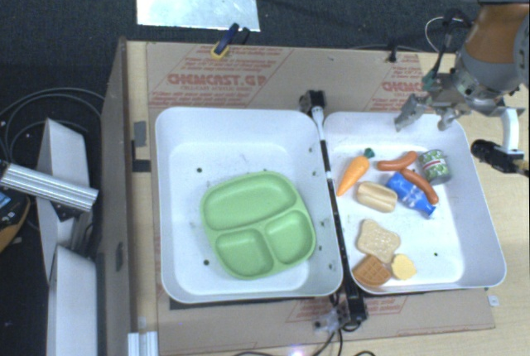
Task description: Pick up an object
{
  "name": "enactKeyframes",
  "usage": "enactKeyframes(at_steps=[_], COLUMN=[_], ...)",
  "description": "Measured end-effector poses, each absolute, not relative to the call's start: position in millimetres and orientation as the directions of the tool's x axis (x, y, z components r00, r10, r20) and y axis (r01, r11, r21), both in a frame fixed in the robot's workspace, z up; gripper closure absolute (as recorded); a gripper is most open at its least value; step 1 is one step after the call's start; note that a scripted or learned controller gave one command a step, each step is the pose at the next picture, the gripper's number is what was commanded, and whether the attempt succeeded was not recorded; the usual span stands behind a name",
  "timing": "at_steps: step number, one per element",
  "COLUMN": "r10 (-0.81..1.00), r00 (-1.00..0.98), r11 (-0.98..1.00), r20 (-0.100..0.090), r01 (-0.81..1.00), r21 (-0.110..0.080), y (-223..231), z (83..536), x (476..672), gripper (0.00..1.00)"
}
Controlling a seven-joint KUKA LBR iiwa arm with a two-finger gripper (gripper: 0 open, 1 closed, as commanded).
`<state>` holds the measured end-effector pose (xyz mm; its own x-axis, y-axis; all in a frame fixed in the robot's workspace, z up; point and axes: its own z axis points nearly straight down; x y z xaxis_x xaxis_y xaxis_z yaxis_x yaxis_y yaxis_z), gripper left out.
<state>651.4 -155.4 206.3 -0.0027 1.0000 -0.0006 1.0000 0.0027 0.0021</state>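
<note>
Bare floor rims the right bin (pixel 476 259); toy food (pixel 396 205) crowds, seemingly touching, its middle.

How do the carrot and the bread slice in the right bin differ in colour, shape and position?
The carrot is orange with a green tip; the bread slice is pale tan. The carrot is long and tapered, while the bread slice is flat and roughly square. The carrot lies near the bin's left wall, higher in the view; the bread slice lies lower, beside a waffle. Both lie in the right bin.

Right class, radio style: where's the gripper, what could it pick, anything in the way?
Gripper open, above right bin's far edge, holding nothing. Carrot and sausage nearest, untouched. Path clear.
</note>
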Motion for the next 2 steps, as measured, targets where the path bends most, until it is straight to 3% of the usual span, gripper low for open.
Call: enactKeyframes(at_steps=[1,2], r10=[1.0,1.0], r00=[-0.006,-0.002], r11=[0.006,0.002], r20=[0.009,0.001], r01=[1.0,1.0], r21=[-0.004,0.0], y=[-174,-167], z=[90,84], x=[601.1,569.8], gripper=[0.0,0.0])
